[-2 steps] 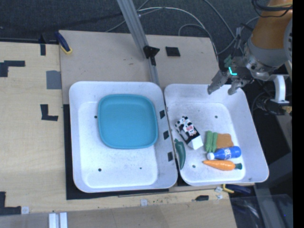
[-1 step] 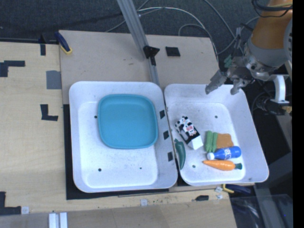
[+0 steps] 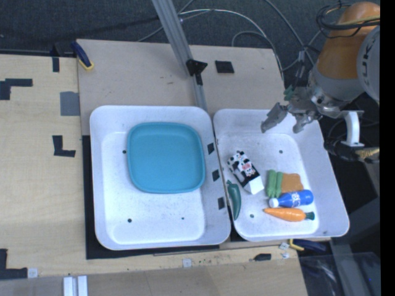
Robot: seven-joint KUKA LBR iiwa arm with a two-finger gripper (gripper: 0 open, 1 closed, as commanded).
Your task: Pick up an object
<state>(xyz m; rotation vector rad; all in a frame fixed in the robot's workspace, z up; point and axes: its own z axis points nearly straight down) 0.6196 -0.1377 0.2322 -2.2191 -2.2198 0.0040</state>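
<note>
Open, empty gripper [image 3: 286, 121] hovering at right bin's [image 3: 327, 171] 12 o'clock; toys at 6: carrot [image 3: 285, 214] prob. light, stiff, slick, best pinched mid-body.

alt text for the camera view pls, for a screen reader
The open, empty gripper hovers over the right bin's far end. Nearer lie a cow-patterned carton, blue bottle, carrot and green pepper; the left bin holds a teal plate.

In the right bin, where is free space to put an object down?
Free: the upper half of the right bin, between the gripper and the cow toy. Crowded: the lower part, with the blue bottle, the carrot and the green pepper.
</note>
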